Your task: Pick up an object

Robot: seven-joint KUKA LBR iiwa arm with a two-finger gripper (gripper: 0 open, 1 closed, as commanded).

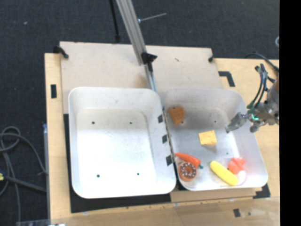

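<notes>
My end effector (242, 120) sits at the right bin's (244, 185) right edge, poised over the yellow block (207, 138); its opening I cannot tell.

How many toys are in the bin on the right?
6: a brown piece at the back left, a yellow cube mid-bin, and along the front a carrot, a donut, a banana and a red piece.

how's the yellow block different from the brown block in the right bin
The yellow block is pale yellow and sits near the middle of the right bin; the brown block is orange-brown and sits farther back, close to the bin's left wall. The yellow one looks slightly wider. Both are small, blocky pieces lying apart from the other items.
</notes>
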